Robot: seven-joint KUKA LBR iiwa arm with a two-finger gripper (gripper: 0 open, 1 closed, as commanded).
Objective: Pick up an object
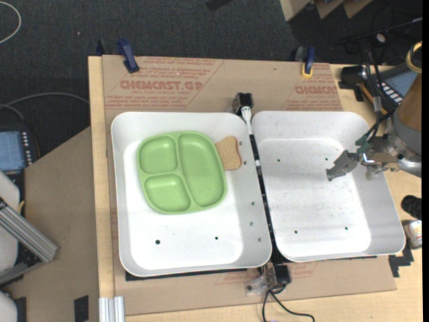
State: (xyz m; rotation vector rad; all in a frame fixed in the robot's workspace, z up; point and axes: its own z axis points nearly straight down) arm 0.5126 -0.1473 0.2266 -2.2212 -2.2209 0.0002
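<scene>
Tool [343, 166] hangs over the right bin [322, 243], well away from anything to lift; whether it is apart or together, you cannot tell. Your choices lie in the left bin [181, 250]: a green divided plate [181, 172], likely light, stiff and slick, best taken by its rim, with a tan bread-like slice [230, 153] touching its right edge, probably soft.

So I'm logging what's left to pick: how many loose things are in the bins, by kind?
Green divided plate: 1
Tan bread-like slice: 1
Total: 2, both in the left bin, the slice lying against the plate's right edge.
</scene>
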